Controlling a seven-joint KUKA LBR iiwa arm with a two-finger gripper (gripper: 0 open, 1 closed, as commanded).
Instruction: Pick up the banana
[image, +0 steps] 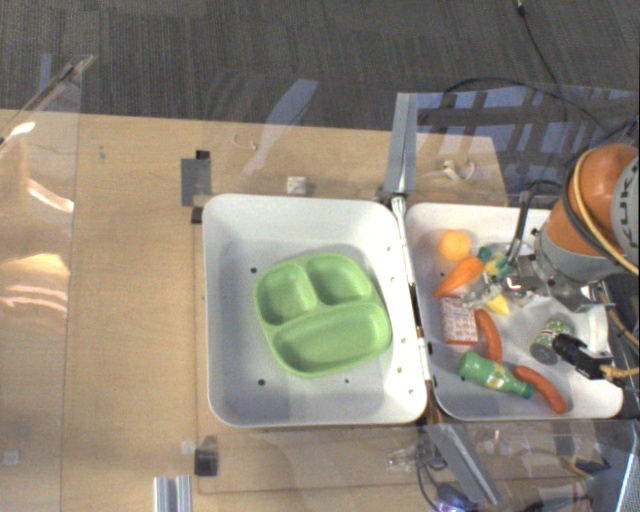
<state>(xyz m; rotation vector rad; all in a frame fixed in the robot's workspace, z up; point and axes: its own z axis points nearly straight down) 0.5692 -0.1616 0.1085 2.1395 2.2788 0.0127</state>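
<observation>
The banana (497, 304) shows as a small yellow patch in the right bin (600, 408), mostly hidden under the arm's tool. My gripper (507, 283) hangs right over it, reaching in from the right below the grey and orange wrist (590, 215). The view does not show whether the gripper touches the banana. A carrot (459, 276) lies just left of the gripper.
The right bin also holds an orange ball (455, 244), a red-and-white packet (460, 322), two red sausages (489, 336) (545, 389), a green bottle (492, 372) and a can (549, 340). The left bin (225, 300) holds a green divided plate (322, 313).
</observation>
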